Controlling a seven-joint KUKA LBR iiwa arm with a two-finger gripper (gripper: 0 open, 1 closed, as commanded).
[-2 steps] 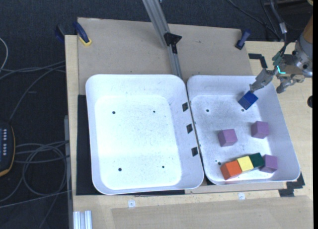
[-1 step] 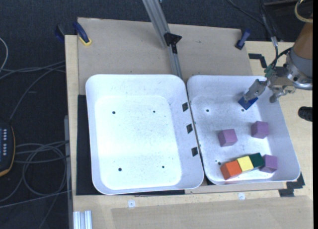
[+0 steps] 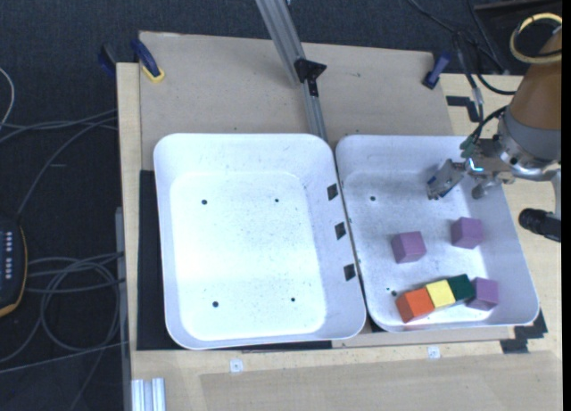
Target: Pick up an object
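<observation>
End effector (image 3: 461,181) spread wide, holding nothing, above the right bin (image 3: 375,222); nearest purple cube (image 3: 467,232) just below.

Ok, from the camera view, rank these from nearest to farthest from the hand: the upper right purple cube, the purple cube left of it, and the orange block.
1. Upper right purple cube, just below the hand.
2. Left purple cube, mid-bin.
3. Orange block, at the near rim.

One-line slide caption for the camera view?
Gripper hovers open over the right bin, above three purple cubes and a multicoloured bar.
</observation>
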